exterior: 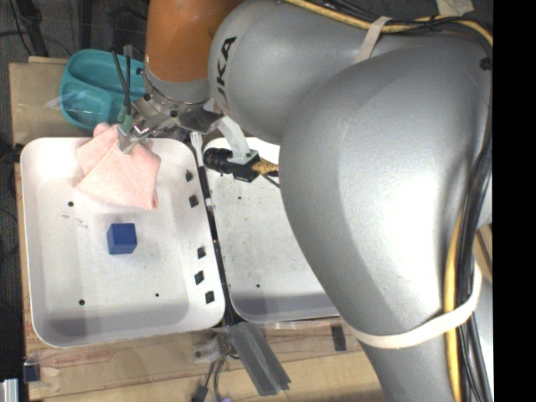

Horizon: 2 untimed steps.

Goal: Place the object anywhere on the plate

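A pink cloth [121, 174] hangs in folds over the far part of the left bin [50, 308]. Its upper corner is pinched between the fingers of my gripper [127, 136], which is shut on it. The teal plate [88, 86] lies beyond the far edge of the left bin, just up and left of the gripper. Part of it is hidden behind the wrist. A small blue cube [122, 238] rests on the floor of the left bin, below the cloth.
The right bin [268, 300] lies under the big grey arm, which covers most of it. Several small black clips run along the divider between the bins [201, 258]. A wooden bench edge shows at the front.
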Each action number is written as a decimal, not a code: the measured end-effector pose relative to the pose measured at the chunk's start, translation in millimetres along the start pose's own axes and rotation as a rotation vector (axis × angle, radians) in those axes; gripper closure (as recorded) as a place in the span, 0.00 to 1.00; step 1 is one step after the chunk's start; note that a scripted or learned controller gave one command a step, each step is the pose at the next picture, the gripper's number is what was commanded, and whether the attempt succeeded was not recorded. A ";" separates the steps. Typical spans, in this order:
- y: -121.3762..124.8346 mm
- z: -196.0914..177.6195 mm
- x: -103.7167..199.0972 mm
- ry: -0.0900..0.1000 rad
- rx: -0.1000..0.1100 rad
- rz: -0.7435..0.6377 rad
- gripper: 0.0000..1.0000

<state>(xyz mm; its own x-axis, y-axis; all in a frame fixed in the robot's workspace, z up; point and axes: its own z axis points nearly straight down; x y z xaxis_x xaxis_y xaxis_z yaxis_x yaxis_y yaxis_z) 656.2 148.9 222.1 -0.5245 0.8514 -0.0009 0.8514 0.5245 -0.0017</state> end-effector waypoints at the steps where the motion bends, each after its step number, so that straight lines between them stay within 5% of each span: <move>1: -30.8 -29.0 51.3 0.001 0.002 0.019 1.00; 2: -1.2 -28.1 -1.6 0.001 0.001 0.029 1.00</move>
<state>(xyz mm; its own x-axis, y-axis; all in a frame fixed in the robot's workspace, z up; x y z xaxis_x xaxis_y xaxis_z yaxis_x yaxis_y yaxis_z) 656.1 146.9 250.2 -0.4993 0.8664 0.0000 0.8664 0.4993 -0.0027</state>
